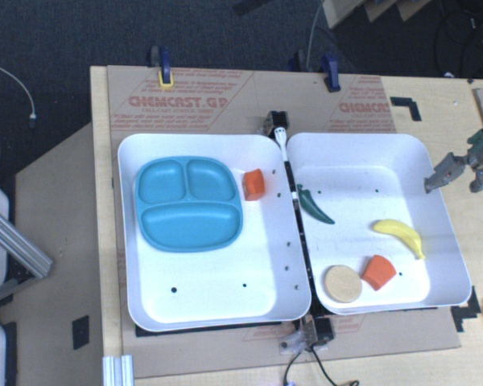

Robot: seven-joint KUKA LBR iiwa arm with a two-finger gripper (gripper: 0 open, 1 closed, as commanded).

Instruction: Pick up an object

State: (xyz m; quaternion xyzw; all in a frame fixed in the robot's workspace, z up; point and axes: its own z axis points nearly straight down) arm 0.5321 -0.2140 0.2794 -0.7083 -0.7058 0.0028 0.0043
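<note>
Camera view puts our claw (459, 171) at the right bin's (354, 147) right edge, holding nothing, opening unclear; banana (400, 235) lies unpicked, so everything remains.

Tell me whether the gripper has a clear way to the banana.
Probably yes. The gripper sits at the right bin's right edge, and the banana lies in that bin with bare floor around it. The orange block is apart from it, so nothing seems to bar the way.
</note>
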